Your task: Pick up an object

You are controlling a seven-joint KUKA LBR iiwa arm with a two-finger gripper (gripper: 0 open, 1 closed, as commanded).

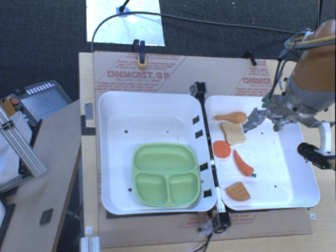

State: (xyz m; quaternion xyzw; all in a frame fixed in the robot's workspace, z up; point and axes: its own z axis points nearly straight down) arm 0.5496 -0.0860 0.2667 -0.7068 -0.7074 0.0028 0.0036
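A dark carpeted floor (42,30) surrounds the wooden bench (173,70), which is covered by a printed cardboard sheet and lies under and beyond the gripper (254,118). To the gripper's left sits the left bin (121,114), holding a green divided plate (166,175) at its near side. The right bin (294,182) lies directly beneath the gripper, whose grey arm (310,77) comes in from the right. The jaws hover low near the bin's far left part, and I cannot tell whether they are spread or closed; nothing shows between them. Just left of the gripper lies an orange drumstick-shaped piece (231,117), and just below-left a tan bread slice (234,134). Nearer the camera are a red round slice (222,149), a red chili pepper (243,164), and, farthest from the gripper, an orange wedge (238,192). A pale reflective panel (123,14) lies on the floor well beyond the left bin.
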